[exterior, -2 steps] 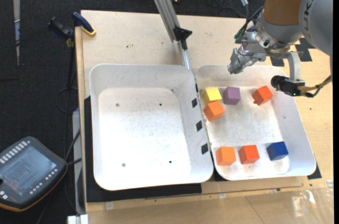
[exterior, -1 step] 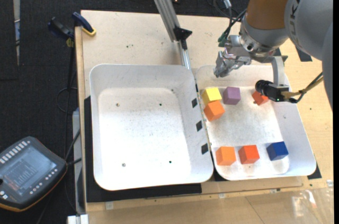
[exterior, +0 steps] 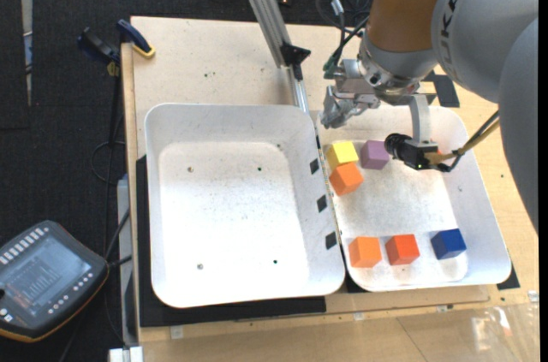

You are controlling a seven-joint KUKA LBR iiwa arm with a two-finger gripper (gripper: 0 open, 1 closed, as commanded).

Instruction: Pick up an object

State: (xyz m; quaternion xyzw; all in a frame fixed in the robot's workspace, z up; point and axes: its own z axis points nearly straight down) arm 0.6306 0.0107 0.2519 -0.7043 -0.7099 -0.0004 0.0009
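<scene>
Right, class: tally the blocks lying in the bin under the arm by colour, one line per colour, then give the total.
Yellow block: 1
Purple block: 1
Orange blocks: 2
Red block: 1
Blue block: 1
Total: 6

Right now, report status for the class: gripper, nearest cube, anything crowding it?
Gripper above right bin, far left corner. Yellow cube nearest, just in front of it. Orange cube and purple cube close beside the yellow, crowding a grasp.
</scene>
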